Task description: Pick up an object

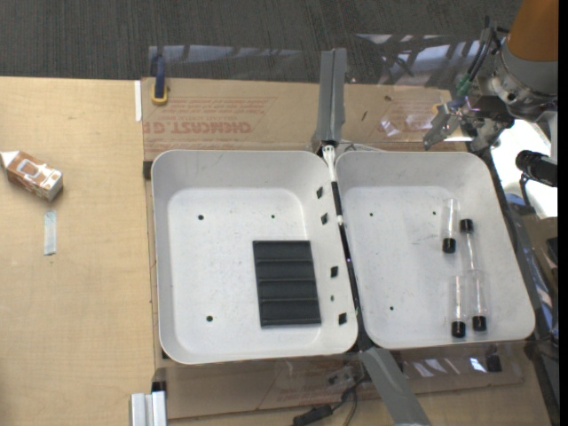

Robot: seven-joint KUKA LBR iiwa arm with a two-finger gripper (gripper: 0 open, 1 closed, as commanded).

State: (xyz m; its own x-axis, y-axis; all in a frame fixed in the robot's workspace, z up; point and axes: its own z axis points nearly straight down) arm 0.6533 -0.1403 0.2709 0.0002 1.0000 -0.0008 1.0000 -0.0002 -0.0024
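Clear tubes (466, 278) in right bin (390, 327), well below pincer (463, 121).

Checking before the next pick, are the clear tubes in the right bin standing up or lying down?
Lying down. The clear tubes rest flat on the right bin's floor, their black end caps near its right wall.

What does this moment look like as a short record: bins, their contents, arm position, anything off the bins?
left bin: one black ribbed block, lying flat
right bin: two clear tubes with black caps, lying along the right side
gripper: above the right bin's far right corner, holding nothing visible
outside bins: small carton on the wooden bench at left
task status: no object picked up yet
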